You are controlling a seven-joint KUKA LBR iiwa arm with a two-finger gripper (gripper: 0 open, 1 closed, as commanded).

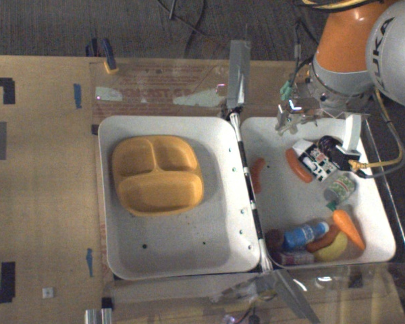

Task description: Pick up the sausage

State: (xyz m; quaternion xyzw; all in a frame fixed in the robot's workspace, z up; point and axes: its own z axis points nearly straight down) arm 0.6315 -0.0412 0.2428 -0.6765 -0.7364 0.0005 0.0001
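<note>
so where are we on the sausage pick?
Done: the arm has reached over the right bin, gripper above its far edge. In hand: nothing seen between the fingers. Left: the whole grasp; a red sausage lies on the bin floor beside a black-and-white pack, unlifted.

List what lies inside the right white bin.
Inside the right white bin: two red-orange sausages, a black-and-white box, a greenish can, an orange carrot, a blue bottle and a yellow banana. The corner pile overlaps, hiding lower items.

"KU" (partial) on arm [391, 42]
</note>
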